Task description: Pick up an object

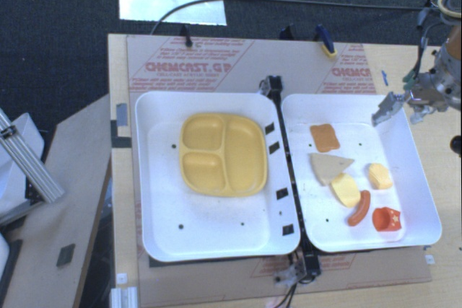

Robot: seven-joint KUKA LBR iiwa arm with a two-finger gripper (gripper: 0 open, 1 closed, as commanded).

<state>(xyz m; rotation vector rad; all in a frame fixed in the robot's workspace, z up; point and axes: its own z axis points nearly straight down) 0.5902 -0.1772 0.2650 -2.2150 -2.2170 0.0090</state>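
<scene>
Camera view, looking down at a slant, gives us two shallow white plastic bins side by side on the bench. We see the left bin (155, 227) holding a pale yellow plastic plate with three compartments (222, 154), lying flat near the bin's middle. The right bin (419, 177) holds the small toy foods: an orange rectangular slice (325, 137) toward the back, a beige wedge-shaped piece (329, 167) just in front of it, a yellow rounded slab (346, 190) touching the wedge's near corner, a small yellow block (380, 175) to the right of those, an orange-red sausage-shaped piece (359, 208) lying at a slant near the slab, and a red pepper-shaped piece (388, 218) just beside the sausage, close to the front right corner.

The two-finger gripper (393, 106) sits at the right bin's back right part, above the rim area and well apart from every food piece (nothing lies between its fingers). How wide the tool stands we cannot tell from this angle. A clear sheet with red lettering (189, 65) lies under the bins.
</scene>
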